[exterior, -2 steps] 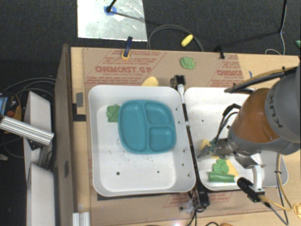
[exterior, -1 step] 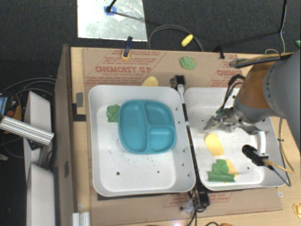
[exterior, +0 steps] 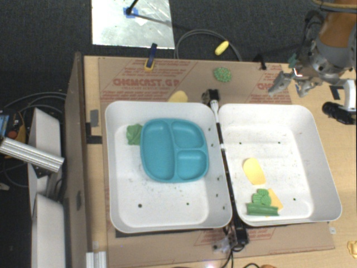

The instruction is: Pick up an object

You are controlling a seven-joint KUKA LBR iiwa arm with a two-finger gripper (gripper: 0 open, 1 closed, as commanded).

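My gripper [exterior: 291, 86] hangs above the cardboard behind the right bin [exterior: 318, 149], at its far right corner. Its fingers are spread open with nothing between them. In the right bin's near half lie a pale yellow piece [exterior: 254, 171], a green ridged object [exterior: 261, 202] and a yellow-orange wedge [exterior: 275, 199] touching it. In the left bin [exterior: 120, 205] a blue divided plate [exterior: 173, 149] lies flat, with a green leafy piece [exterior: 134, 134] against its left edge. The gripper is well away from all of these.
On the cardboard behind the bins sit a yellow piece [exterior: 178, 97], a green round object [exterior: 223, 74], a yellow object [exterior: 222, 48] and a blue-and-yellow clip [exterior: 150, 57]. A black divider [exterior: 220, 144] runs between the bins. A shiny sheet [exterior: 134, 15] lies at the far back.
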